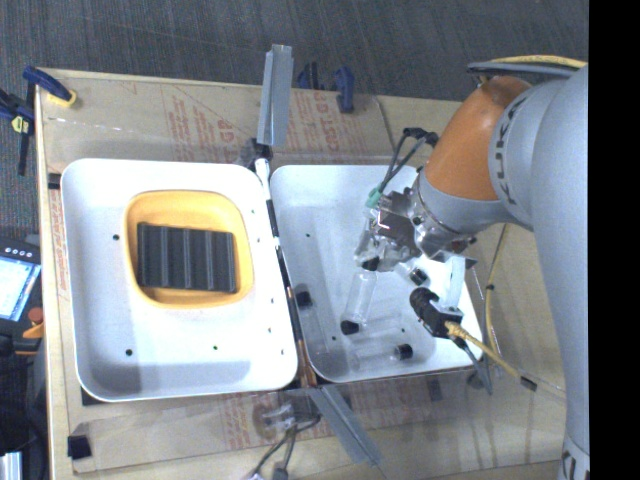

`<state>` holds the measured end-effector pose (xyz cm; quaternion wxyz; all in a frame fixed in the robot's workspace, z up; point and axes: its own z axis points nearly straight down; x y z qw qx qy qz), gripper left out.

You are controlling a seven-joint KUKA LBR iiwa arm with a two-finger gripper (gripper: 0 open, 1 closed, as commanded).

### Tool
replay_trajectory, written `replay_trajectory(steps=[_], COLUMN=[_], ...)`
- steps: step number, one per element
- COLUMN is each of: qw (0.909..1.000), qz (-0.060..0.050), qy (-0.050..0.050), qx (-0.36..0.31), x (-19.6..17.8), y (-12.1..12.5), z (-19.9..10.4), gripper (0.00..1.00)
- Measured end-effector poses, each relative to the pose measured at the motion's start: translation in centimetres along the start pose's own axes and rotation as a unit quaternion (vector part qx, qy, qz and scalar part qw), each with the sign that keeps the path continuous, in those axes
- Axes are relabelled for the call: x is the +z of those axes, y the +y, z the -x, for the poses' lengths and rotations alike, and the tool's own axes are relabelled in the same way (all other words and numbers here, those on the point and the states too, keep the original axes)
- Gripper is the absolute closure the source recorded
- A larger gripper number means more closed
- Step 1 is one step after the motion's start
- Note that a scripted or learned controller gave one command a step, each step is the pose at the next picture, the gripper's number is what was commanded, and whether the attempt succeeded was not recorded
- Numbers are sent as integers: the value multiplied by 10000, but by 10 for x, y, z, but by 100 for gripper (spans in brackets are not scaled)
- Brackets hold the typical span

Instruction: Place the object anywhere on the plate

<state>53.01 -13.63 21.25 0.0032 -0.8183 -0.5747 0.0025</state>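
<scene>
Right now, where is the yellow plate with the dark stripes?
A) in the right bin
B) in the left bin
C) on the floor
B: the yellow plate lies in the left bin, while the arm's pincer hangs over the right bin.

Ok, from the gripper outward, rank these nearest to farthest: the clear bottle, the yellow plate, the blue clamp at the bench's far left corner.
1. Clear bottle, just below the gripper, right bin.
2. Yellow plate, left bin.
3. Blue clamp, far left corner.
</scene>
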Motion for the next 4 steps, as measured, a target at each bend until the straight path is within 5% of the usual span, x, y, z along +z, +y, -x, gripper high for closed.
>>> replay_trajectory(steps=[2, 3, 4], qw=[9897, 9603, 9604], qz=[32, 9, 11], qy=[-5, -10, -11], qx=[-1431, -2790, -2787], x=[1, 21, 21], y=[26, 7, 7], z=[-122, -174, -174], gripper=[100, 100, 0])
